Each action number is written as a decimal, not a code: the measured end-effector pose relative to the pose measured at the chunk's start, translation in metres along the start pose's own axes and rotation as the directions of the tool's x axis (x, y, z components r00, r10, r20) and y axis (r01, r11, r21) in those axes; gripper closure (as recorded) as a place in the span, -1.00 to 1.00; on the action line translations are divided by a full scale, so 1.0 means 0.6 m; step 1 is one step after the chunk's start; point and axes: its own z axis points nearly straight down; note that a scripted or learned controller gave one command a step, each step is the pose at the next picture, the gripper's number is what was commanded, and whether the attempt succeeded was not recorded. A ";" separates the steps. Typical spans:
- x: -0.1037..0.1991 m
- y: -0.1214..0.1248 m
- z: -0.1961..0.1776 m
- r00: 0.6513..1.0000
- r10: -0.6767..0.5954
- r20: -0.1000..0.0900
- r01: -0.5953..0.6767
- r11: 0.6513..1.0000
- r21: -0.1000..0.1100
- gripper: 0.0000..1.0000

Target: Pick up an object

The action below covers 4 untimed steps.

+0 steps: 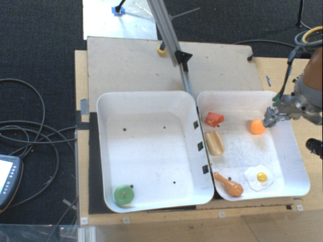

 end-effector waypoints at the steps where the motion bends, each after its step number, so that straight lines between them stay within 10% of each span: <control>1: 0.000 0.002 -0.027 1.000 0.000 -0.001 0.000 1.000 0.004 1.00; 4: 0.228 0.107 -0.033 1.000 -0.004 -0.003 0.004 1.000 0.004 1.00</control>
